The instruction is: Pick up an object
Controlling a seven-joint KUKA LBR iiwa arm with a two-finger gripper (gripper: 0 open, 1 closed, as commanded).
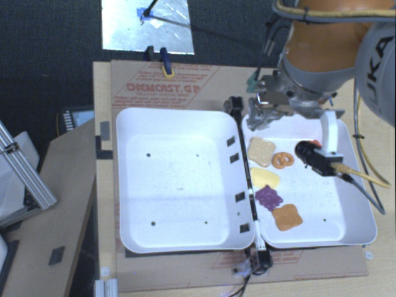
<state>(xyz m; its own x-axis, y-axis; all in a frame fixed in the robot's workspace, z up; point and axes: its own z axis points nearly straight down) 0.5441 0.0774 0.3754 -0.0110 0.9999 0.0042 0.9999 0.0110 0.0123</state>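
The right bin holds several toy foods along its left side: a pale bread slice, a brown pretzel, a yellow wedge, a purple grape bunch and an orange-brown toast piece. A small red item peeks out beside a black cylinder on the arm. My gripper hangs over the bin's far left corner, just above and behind the bread slice. Nothing is seen between its fingers.
The left bin lies beside the right one, joined by a black hinged divider. A yellow cable trails across the right bin's right side. A shiny sheet lies beyond the bench.
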